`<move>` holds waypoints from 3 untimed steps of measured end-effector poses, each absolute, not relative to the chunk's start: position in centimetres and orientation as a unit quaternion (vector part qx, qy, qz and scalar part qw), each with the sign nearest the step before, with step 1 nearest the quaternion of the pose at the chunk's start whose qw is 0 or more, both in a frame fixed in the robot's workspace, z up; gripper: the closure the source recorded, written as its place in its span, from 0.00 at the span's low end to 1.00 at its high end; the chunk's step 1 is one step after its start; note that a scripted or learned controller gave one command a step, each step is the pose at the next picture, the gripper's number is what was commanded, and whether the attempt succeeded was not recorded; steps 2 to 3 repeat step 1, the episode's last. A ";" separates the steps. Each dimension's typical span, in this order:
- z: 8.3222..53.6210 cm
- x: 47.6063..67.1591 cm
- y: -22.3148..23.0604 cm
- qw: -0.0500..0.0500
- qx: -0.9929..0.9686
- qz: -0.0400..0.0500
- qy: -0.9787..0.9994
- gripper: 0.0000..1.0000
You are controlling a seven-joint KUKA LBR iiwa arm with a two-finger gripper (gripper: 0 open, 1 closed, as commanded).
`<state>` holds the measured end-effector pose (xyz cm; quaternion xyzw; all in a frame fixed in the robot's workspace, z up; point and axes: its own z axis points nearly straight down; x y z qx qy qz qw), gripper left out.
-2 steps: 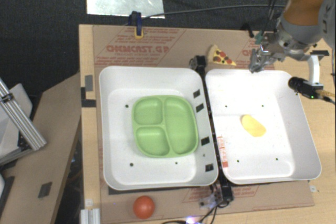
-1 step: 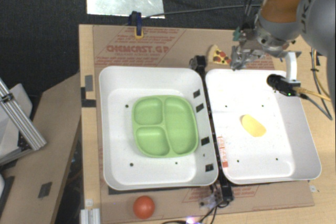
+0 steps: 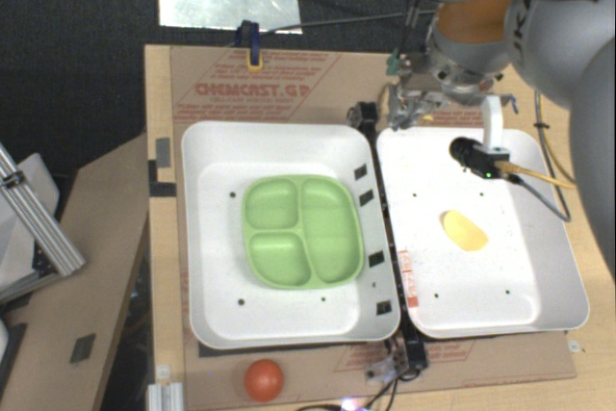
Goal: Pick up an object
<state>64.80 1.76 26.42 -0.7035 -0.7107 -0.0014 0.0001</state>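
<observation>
One small yellow piece (image 3: 465,231), flat and probably light, is lying in the right bin (image 3: 539,303), below the gripper (image 3: 412,109); its grip cannot be told. Pinching across the narrow width looks wisest.

Tray (image 3: 301,231) in left bin (image 3: 212,207); chip (image 3: 464,230) in right bin (image 3: 539,284).

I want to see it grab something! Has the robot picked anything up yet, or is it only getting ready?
Nothing looks picked up yet. The yellow piece lies flat in the right bin, and the green divided tray sits in the left bin. The hand is up at the right bin's far edge, with nothing visible in it. Left to do: move over a thing, come down, close on it and lift.
</observation>
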 end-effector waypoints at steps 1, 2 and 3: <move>26.6 64.5 7.0 0.000 -0.704 -0.001 -0.711 1.00; 26.6 64.5 7.0 0.000 -0.704 -0.001 -0.711 1.00; 26.6 64.5 7.0 0.000 -0.704 -0.001 -0.711 1.00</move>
